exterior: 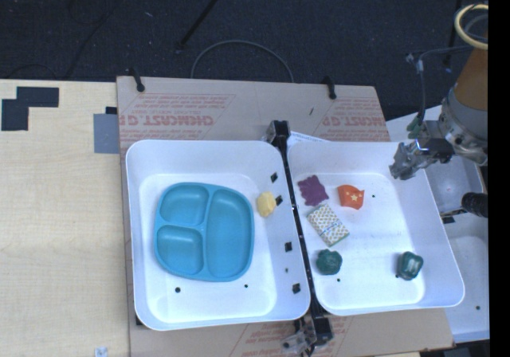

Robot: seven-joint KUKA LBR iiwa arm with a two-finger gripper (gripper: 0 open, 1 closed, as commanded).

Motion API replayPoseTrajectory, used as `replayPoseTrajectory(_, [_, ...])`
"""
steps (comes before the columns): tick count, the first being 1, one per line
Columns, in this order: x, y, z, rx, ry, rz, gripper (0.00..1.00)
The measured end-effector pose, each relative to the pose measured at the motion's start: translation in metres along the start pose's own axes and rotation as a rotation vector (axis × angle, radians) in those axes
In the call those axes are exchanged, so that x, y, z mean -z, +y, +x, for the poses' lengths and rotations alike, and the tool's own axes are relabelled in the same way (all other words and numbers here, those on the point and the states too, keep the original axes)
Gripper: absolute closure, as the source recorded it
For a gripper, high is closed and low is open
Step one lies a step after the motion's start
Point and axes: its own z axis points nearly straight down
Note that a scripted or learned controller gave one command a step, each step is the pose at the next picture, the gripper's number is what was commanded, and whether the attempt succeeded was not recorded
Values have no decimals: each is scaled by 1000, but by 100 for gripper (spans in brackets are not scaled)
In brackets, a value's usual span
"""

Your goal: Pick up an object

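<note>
The right bin (374,293) holds several small objects: a purple piece (312,189), an orange-red piece with a star (350,197), a patterned box (327,225), a dark green round thing (328,261) and a green cup-like thing (409,265). A yellow lump (265,205) lies in the left bin (199,307) beside a blue divided plate (204,231). My gripper (406,162) hangs over the right bin's upper right corner, above and to the right of the orange-red piece, with nothing visible between its fingers.
The arm (470,100) comes in from the right above the bin's far right rim. A black divider (293,228) joins the two bins. Bare white floor lies along the right bin's middle and right.
</note>
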Motion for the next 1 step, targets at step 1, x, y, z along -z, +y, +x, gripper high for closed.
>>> replayPoseTrajectory(1, [3,0,51,0,0,0,100])
